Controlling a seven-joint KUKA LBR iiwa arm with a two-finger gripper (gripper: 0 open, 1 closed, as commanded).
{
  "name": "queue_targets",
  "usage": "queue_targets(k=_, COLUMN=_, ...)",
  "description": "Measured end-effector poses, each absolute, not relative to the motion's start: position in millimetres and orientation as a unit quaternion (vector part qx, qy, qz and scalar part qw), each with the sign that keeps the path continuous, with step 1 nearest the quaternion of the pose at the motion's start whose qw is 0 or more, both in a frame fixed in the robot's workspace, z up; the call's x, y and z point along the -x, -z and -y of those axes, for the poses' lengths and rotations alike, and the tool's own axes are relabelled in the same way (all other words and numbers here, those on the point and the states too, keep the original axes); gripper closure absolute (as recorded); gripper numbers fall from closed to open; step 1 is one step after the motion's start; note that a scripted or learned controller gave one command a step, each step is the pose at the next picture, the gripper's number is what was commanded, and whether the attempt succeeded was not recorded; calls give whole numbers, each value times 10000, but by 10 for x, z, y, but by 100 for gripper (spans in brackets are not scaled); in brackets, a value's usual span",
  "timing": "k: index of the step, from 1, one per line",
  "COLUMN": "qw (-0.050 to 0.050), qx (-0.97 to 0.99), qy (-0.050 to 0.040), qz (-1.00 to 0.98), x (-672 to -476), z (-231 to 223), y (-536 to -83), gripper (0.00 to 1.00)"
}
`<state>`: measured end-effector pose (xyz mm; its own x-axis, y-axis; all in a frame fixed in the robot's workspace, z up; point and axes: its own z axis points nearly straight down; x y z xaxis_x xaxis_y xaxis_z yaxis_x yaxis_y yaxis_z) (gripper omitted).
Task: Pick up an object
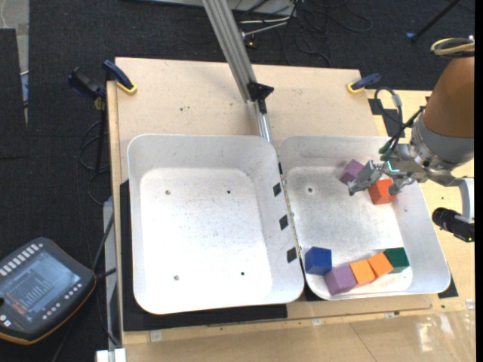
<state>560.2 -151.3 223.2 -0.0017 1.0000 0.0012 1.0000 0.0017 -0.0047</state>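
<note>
In the right bin [423,232], my gripper [379,182] hangs over the upper right part, open, its fingers spread apart. An orange-red block [382,192] lies right under it, between the two fingers [361,182], and they are not closed on it. A purple block [352,172] rests just left of the gripper, close to the left finger. Along the bin's front edge sit a blue block [318,259], a purple block [339,278], an orange block [363,270] and a green block [395,259].
The left bin [151,172] stands beside the right one. A slanted metal pole [235,47] runs to the seam between the bins. Clamps [121,78] grip the board's back corners. A teach pendant [41,285] lies at the front left.
</note>
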Motion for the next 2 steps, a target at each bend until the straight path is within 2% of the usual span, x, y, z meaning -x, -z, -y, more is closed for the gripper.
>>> queue_targets(k=1, qw=6, qx=7070, qy=-4, qz=7072, x=-5606, z=1515, y=-2250, gripper=0)
queue_targets(k=2, qw=22, qx=7066, qy=-15, qz=7076, x=-5626, z=1412, y=-1711, gripper=0)
